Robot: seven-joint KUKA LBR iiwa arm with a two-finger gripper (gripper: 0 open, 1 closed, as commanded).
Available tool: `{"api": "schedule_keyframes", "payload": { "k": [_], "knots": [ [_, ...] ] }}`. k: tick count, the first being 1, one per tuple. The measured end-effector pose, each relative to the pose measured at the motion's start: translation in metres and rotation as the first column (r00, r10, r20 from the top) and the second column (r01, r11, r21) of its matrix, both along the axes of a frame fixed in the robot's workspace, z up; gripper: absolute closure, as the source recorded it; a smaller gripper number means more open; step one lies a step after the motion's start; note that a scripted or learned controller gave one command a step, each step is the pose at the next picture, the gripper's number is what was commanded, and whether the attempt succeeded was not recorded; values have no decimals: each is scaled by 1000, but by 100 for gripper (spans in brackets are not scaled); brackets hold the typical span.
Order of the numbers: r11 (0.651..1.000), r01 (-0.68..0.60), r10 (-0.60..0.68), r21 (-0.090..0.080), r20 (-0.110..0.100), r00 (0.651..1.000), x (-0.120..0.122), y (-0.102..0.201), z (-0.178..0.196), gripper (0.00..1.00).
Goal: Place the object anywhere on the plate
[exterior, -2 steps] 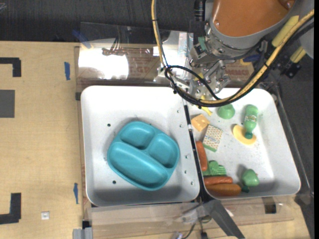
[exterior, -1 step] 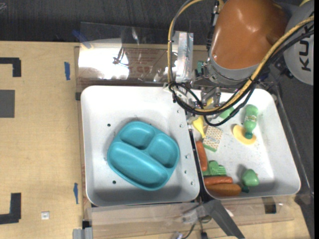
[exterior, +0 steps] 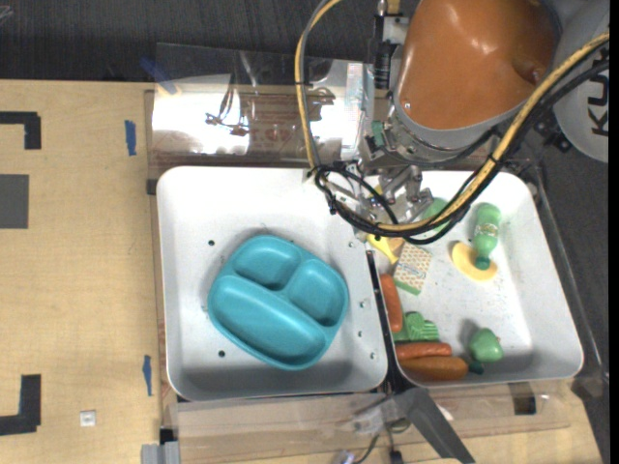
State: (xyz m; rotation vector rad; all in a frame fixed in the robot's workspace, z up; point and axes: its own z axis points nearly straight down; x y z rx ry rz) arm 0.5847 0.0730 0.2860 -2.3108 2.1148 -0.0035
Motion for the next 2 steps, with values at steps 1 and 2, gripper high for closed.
{"api": "schedule_keyframes", "payload": {
  "k": [1,2],
  "knots": [
    [910,-416,416,-3,-2,910,-10,-39,1,100],
    [540,-842,842,-4,-2,540,-5,-47,18,100]
  ]
}}
